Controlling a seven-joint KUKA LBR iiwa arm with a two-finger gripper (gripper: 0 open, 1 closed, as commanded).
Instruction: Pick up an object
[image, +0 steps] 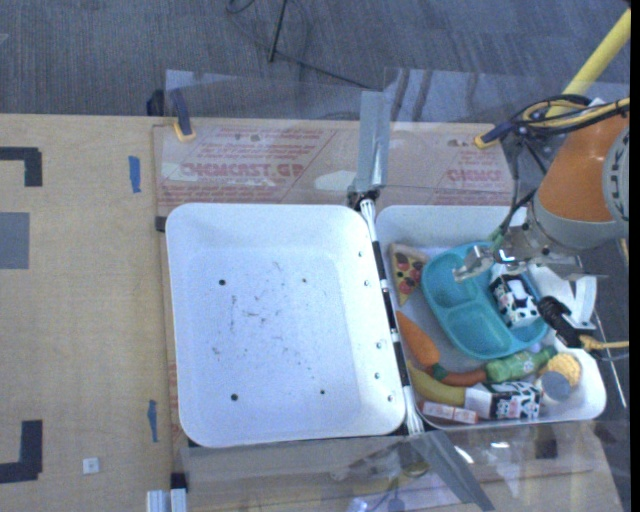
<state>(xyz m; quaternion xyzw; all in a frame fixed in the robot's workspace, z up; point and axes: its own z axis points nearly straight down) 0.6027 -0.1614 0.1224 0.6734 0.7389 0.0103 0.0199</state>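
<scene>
The right bin holds a heap of toy food. A teal divided plate lies across its middle, with a pizza slice and an orange carrot on its left. Along the front lie a banana, a red sausage, a green cucumber, a corn cob and a cow-patterned milk carton. My gripper hangs below the orange wrist band, low over the plate's right side. A small black-and-white thing sits right at it; I cannot tell whether it is held.
The left bin lies beside the right one, split from it by a metal rail. Printed cardboard lines the back. Cables and a yellow pole crowd the top right above the arm.
</scene>
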